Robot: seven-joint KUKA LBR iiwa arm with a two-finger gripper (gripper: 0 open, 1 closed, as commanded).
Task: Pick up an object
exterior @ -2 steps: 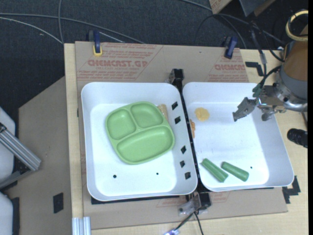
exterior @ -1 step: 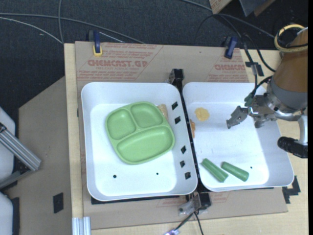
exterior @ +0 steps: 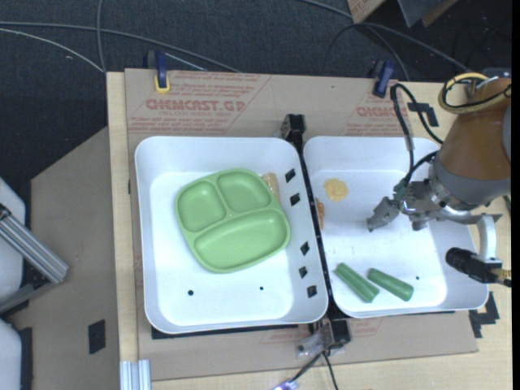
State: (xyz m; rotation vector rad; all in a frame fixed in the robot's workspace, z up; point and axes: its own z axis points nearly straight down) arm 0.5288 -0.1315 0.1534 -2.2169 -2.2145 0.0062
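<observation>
Over the right-hand white bin the fingers hang spread apart, nothing between them. Two green cylindrical pieces lie just below near the front wall, a small yellow disc sits farther back. Left bin: green three-compartment plastic plate.

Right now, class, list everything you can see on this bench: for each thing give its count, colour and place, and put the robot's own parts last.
Bins: two, white, side by side on the bench.
Divided plate: one, green, in the left bin.
Sticks: two, green, near the front edge of the right bin.
Small round piece: one, yellow, towards the back of the right bin.
Clamps: two, blue, at the bench's far edge.
Arm: one, grey and orange, over the right bin.
Gripper: one, above the right bin's floor, fingers spread, holding nothing.
</observation>
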